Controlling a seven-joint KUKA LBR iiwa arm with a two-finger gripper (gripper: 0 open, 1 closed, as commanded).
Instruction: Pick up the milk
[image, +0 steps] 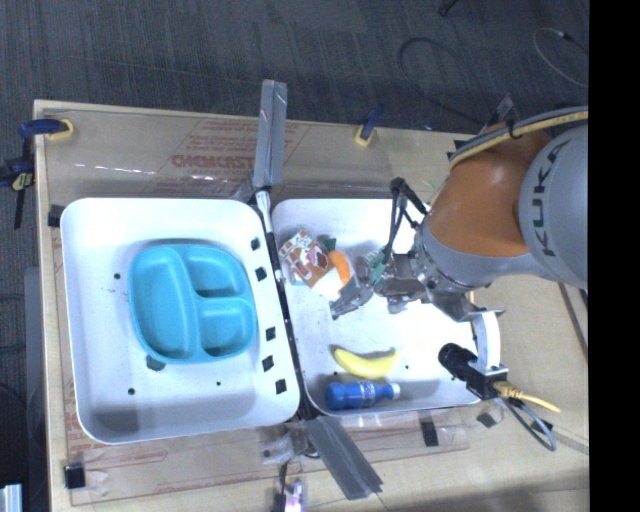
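- Arm (500, 205): grey w/ orange band, enters from view's right, wrist over R bin's (300, 390) upper-right part.
- Gripper (350, 297): angled toward bin centre, tips near the milk carton; fingers look slightly apart w/ nothing between them.
- Milk carton (304, 257): small, white/orange print, lying tilted in R bin's upper-left area, close to the divider wall betw. bins; not touching gripper.
- Orange item (341, 266): just beside carton's right edge, betw. carton and gripper tips.
- Banana (364, 361): lower-mid R bin, well apart from carton.
- Blue bottle (362, 394): lying on its side along R bin's front wall, just below banana.
- L bin (100, 400): holds a blue divided tray (192, 302), centred; white floor open on all sides of it.
- Open room: bare floor betw. carton and banana; carton's left side tight against the wall, its near side free.
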